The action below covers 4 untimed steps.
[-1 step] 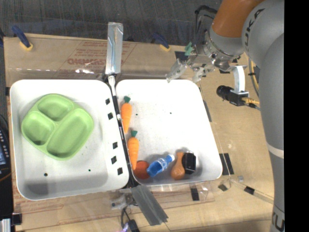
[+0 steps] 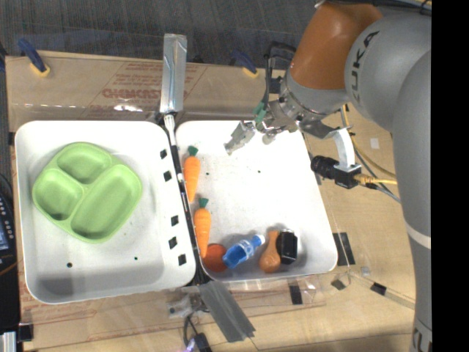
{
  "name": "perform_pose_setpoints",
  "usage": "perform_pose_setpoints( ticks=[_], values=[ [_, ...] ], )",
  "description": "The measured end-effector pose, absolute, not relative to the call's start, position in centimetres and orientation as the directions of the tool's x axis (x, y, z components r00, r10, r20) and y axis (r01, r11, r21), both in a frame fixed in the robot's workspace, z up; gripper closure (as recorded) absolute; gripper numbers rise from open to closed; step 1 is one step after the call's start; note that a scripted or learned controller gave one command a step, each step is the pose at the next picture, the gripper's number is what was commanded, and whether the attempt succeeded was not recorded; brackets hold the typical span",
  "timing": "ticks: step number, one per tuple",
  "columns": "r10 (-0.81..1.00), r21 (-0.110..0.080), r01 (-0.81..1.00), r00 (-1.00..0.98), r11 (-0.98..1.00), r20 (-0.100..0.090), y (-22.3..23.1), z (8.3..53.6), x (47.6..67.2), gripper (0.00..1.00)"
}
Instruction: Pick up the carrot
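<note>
**Carrot untouched, gripper high in the right bin**

At the left of the frame, the left bin (image 2: pixel 44 281) holds a green divided plate (image 2: pixel 86 190) and nothing the task needs. Just right of the divider, in the right bin (image 2: pixel 311 196), two carrots lie along the left wall: the upper carrot (image 2: pixel 192 176) near mid-frame, and the lower carrot (image 2: pixel 201 224) just below it, both with leafy tops pointing up the frame. Along the bin's lower edge sit a red ball-like item (image 2: pixel 214 255), a blue bottle (image 2: pixel 244 250), an orange-brown piece (image 2: pixel 271 251) and a black object (image 2: pixel 288 246), packed close together.

Further right and higher, the gripper (image 2: pixel 239 136) hangs over the bin's upper edge, its fingers apart and gripping nothing. It stands well apart from both carrots.

By my judgement the pick has not begun: approach, closing and lift all remain.
</note>
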<state>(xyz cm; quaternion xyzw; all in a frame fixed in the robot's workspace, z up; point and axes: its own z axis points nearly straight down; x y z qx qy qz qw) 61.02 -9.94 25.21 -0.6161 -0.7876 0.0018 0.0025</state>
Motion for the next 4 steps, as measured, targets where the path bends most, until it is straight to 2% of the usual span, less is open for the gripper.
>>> perform_pose_setpoints(
  ticks=[1, 2, 3, 4],
  values=[
    [0.839, -0.005, 0.839, -0.545, 0.545, 0.003, -1.7, 22.0, 61.8, 0.0],
    [0.989, 0.0, 0.989, -0.146, 0.146, -0.001, -2.9, 32.9, 59.5, 0.0],
    [0.924, -0.006, 0.924, -0.383, 0.383, 0.002, -1.9, 25.8, 56.9, 0.0],
    [0.936, -0.006, 0.936, -0.352, 0.352, 0.002, -1.4, 20.1, 47.6, 0.0]
  ],
)
